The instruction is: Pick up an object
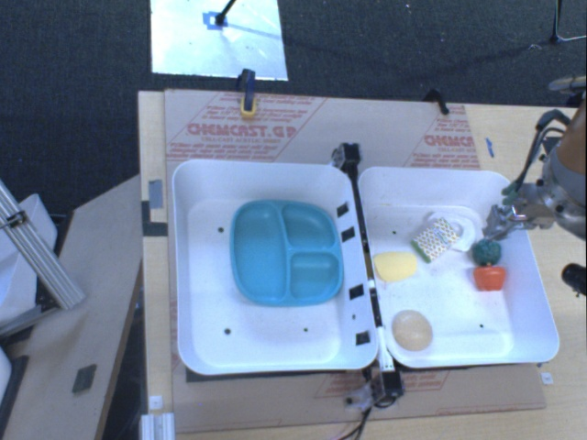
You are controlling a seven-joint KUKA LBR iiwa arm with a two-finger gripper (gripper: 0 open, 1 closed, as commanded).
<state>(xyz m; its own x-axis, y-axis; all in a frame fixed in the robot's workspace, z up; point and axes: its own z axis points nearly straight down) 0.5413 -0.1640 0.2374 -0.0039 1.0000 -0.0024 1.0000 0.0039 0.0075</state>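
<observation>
The right bin [523, 342] holds several small objects. A pale yellow oval piece [395, 266] lies near its left wall, with a green-and-white patterned block [436, 238] just behind it. Near the front sits a beige round object [412, 330]. At the right lie a teal ball [486, 251] and, next to it, an orange-red piece [490, 278]. My gripper [501, 218] reaches in from the right and hangs over the right bin's far right part, just above and behind the teal ball. Nothing shows in its grasp.
A blue divided plate [282, 252] lies in the left bin [197, 337]. A black clip strip [359, 255] runs along the joint between the bins. A yellow-handled clamp [248, 94] and a second clamp [437, 102] stand at the bench's back edge.
</observation>
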